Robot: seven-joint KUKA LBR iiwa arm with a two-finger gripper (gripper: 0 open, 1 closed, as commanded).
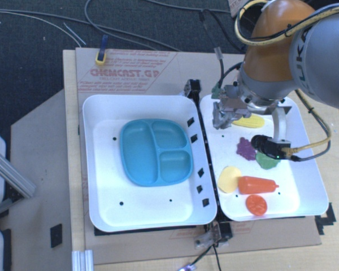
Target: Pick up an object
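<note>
Nearest the bottom edge of the frame, in the right bin, lie the toy foods that could be picked: an orange-red round piece at the lower edge, a toy carrot just above it, and a pale yellow piece touching the carrot's left end. Above them sit a purple grape bunch and a green piece, partly under a black fitting on the arm. Farther up, a yellow banana-like piece lies just beside the gripper. The gripper hangs low over the upper left part of that bin; how far it is open I cannot tell, and nothing shows in its hold. In the left bin rests a blue divided plate, well apart from the arm. Judging from this, no object is lifted yet: the descent looks under way, and the grasp and lift remain.
</note>
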